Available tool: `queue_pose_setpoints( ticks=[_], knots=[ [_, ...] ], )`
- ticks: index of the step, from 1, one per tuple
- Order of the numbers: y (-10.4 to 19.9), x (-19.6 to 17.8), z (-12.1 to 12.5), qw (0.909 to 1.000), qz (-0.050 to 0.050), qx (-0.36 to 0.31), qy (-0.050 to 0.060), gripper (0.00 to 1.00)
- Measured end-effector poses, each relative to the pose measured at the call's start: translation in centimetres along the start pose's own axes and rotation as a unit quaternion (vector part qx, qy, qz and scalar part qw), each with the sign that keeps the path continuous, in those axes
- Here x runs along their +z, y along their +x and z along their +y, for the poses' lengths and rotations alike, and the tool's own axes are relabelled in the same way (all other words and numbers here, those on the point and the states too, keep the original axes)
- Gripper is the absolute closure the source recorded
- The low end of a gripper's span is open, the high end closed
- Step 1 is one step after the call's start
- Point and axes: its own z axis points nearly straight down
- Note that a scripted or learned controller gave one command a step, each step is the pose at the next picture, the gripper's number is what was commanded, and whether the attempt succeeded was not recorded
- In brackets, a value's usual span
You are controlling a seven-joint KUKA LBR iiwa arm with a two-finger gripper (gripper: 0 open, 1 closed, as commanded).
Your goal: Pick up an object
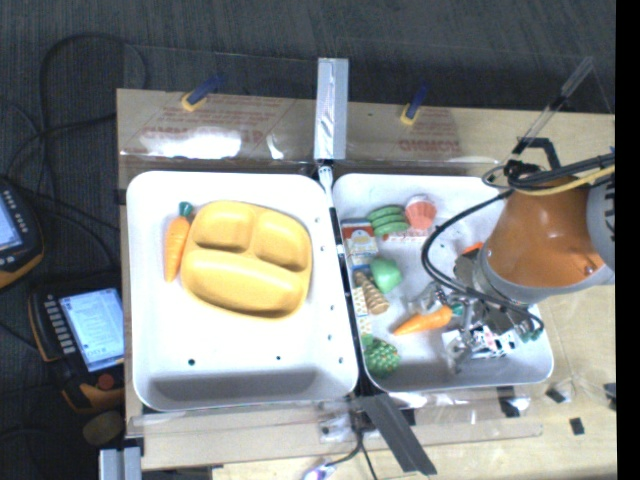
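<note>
Claw (pixel 478 336) low in right bin (pixel 535 368), jaw state impossible to tell under wrist clutter, orange carrot (pixel 424 320) lying just beside it near green toy (pixel 385 274) and corn cob (pixel 371 294); risk: nudging carrot into neighbours, closing on nothing.

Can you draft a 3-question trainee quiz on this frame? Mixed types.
1. True or false: the yellow tray sits in the right bin.
2. Which toy lies beside the yellow tray in the left bin? A) carrot B) banana C) cup
3. Fill in: the gripper hovers over the ____ bin.

Key: 1 false; 2 A; 3 right.
</note>
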Motion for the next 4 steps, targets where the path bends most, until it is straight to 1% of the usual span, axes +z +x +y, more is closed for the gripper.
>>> queue_pose_setpoints(
  ticks=[1, 2, 3, 4],
  knots=[
    [-2.0, 0.0, 1.6, 0.9997, 0.001, 0.024, -0.001, 0.0],
    [-1.9, 0.0, 2.0, 0.9998, -0.001, 0.019, 0.001, 0.0],
    [-0.8, -0.1, 2.7, 0.9991, -0.004, 0.043, -0.001, 0.0],
    [-1.7, 0.1, 2.7, 0.9996, 0.003, 0.026, -0.001, 0.0]
  ],
)
